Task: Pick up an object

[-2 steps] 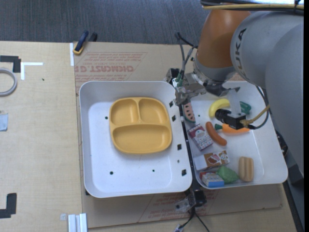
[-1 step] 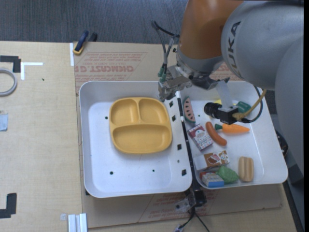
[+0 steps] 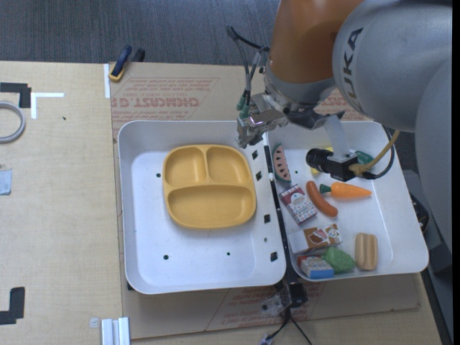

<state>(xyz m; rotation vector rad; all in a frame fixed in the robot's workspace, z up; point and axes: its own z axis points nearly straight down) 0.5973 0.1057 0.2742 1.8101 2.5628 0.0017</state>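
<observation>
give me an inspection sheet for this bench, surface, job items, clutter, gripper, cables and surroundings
Surface: two shallow white bins side by side, left bin and right bin, on a wooden bench.
Job's things: in the right bin, watermelon slice, sausage, carrot, bread roll, small boxes.
Clutter: yellow divided plate in the left bin.
Grippers: gripper above the bins' far edge, near the divider.
Cables: wires beside the wrist.
Surroundings: cardboard sheet under the bins.

Arm (image 3: 374, 42) cut by top, right edges; pincer (image 3: 251, 129) fingers indistinct.
</observation>
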